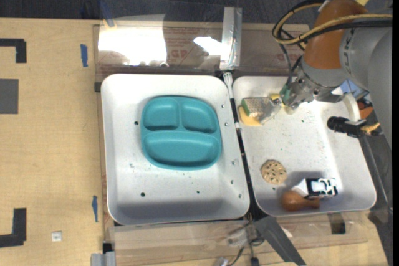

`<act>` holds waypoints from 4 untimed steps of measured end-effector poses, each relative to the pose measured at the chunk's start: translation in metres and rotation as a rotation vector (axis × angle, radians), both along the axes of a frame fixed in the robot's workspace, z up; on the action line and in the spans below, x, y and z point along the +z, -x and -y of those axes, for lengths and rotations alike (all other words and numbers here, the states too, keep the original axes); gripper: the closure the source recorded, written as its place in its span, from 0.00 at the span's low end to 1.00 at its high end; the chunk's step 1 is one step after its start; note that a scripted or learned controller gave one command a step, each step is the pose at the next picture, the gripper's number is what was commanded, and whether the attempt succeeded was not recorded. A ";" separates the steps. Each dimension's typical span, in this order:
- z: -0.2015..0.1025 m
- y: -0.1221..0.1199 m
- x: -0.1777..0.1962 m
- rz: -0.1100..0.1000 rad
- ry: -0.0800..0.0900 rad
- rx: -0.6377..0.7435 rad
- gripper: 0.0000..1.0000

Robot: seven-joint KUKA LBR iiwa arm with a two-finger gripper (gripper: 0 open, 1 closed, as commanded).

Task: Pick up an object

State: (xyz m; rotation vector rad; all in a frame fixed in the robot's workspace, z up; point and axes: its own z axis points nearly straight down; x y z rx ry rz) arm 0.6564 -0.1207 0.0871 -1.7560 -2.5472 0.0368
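A teal divided plate sits in the left bin. At the right bin's upper left, a small yellow-green object touches the gripper, whose opening cannot be judged. It probably handles light and soft; pinch across its middle.

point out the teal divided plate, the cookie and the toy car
teal divided plate [181, 132], camera view, on the large lower compartment
cookie [272, 171], camera view, on its speckled top face
toy car [321, 186], camera view, on its white and black body

No legible text, labels or nos. anywhere; faint print on cardboard too blurred.
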 end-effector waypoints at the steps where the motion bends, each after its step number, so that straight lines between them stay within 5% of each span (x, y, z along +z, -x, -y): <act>1: 0.014 -0.012 0.072 0.061 0.002 0.330 0.00; 2: 0.065 0.011 0.001 0.057 0.005 0.148 0.00; 3: -0.015 -0.010 0.019 0.050 0.001 0.216 0.00; 4: 0.009 0.003 0.001 0.056 0.013 -0.207 0.00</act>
